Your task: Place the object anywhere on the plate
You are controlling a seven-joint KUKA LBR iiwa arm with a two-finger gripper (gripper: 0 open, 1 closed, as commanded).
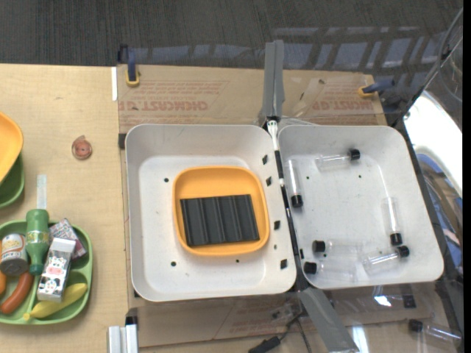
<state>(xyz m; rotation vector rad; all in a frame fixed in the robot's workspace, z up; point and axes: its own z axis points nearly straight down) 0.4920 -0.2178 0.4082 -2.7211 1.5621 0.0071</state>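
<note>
- Nearest me, the front rims of the 2 bins are sitting side by side on a cardboard sheet (191, 101), which is showing in a narrow strip in front of them.
- At the near left, a green tray (79, 304) is resting on the wooden table (59, 109), well apart from the bins. It is carrying toy food packed close together, including a green bottle (37, 235).
- The left bin (147, 271) is giving open white floor on all 4 sides of 1 orange plate (221, 176), which is sitting roughly at its centre.
- The task's thing, 1 dark ridged block (221, 220), is lying flat on that plate. It is staying inside the plate's rim and covering most of its floor.
- The right bin (346, 204) is touching the left one along their shared edge. Its middle is lying bare.
- I am counting 6 black caps in the right bin, each on a clear tube (335, 160), all lying near the walls: 3 at the near side, 1 along each side wall, 1 at the far side. The clear bodies are hard to trace.
- Beyond the bins, 2 orange clamps (132, 77) are pinning the cardboard's far corners, and a grey post (273, 79) is standing behind the seam between the bins.
- I cannot tell how far the gripper is opening, nor whether it has hold of anything.
</note>
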